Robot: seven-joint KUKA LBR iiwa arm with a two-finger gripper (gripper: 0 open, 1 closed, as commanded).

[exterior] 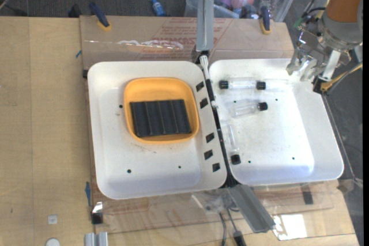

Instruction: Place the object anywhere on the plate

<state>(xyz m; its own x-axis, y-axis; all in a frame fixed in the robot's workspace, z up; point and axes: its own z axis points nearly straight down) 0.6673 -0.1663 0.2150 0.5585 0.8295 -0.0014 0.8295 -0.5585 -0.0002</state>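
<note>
Camera view looks down on two white bins. Nearest to the camera, close to the divider at about 7 o'clock in the right bin (pixel 323 164), lies one clear vial with a black cap (pixel 232 147), standing almost along the divider. A little farther, near 11 o'clock of this bin, a second clear vial (pixel 248 107) lies on its side, and behind it a third vial (pixel 242 84) with black ends lies across. In the left bin (pixel 104 176) the orange plate (pixel 131 89) rests in the middle, and a black ribbed block (pixel 161 117) lies flat on it. Farthest, at 2 o'clock of the right bin, the gripper (pixel 311 69) hangs over the bin rim; its fingers look spread and nothing is between them.
</note>
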